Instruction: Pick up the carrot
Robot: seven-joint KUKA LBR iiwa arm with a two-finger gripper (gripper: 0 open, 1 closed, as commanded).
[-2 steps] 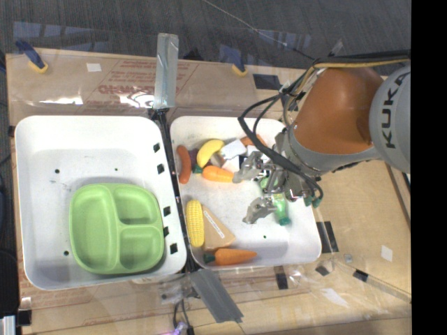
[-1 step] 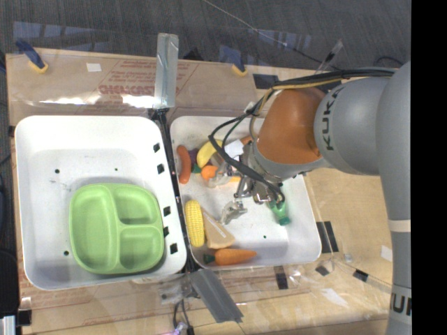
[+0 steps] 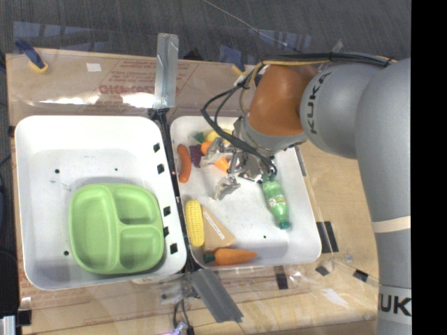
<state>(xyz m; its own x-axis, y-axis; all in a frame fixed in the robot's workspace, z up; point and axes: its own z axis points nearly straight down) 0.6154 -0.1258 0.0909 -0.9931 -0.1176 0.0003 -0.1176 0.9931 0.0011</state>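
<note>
Gripper [image 3: 227, 185] hangs low over the middle of the right bin [image 3: 297, 237], beneath the arm's orange band [image 3: 276, 103]; from this slant I cannot tell how it is set, and nothing shows in its grasp. Well below it in the view, toward the bin's near wall and a little to its right, lies the carrot [image 3: 234, 257], flat on the bin floor and close against that wall.

Its long axis runs nearly level across the view, along the near wall. The thick end sits at the left by the corn cob [image 3: 195, 223], which stands just beside it, and the taper points right. What looks like a small leafy stub caps the thick end, though the view is too coarse to be sure.

Judging by its smooth, even colour, it is probably a light, rigid plastic toy, somewhat slippery and not fragile. A grip across the thick half, fingers closing square to the long axis, would likely hold best; the near wall leaves little room on that side, and the narrow tip would tend to slip out
</note>
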